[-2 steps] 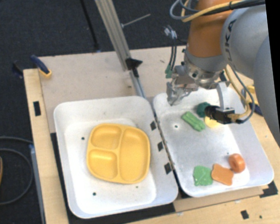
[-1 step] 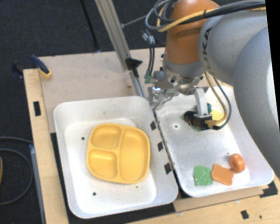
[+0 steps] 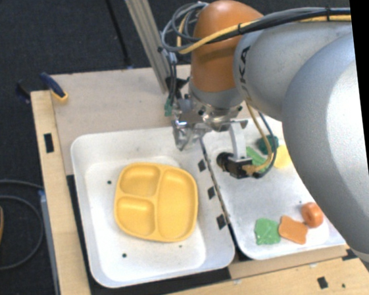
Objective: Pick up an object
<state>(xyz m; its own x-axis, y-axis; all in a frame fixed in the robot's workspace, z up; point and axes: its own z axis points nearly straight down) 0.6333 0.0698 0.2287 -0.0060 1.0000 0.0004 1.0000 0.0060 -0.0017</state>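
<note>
Hovering over upper right corner of left bin (image 3: 105,268), jaws: grip state cannot tell. Yellow divided plate (image 3: 156,201) inside it. Green piece (image 3: 267,230) beside orange pieces (image 3: 293,230) in right bin (image 3: 260,198).

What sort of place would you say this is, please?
Probably a robotics lab bench for picking trials: a grey arm reaches over two white bins holding a yellow tray and small coloured pieces, with loose cables on the dark floor.
</note>
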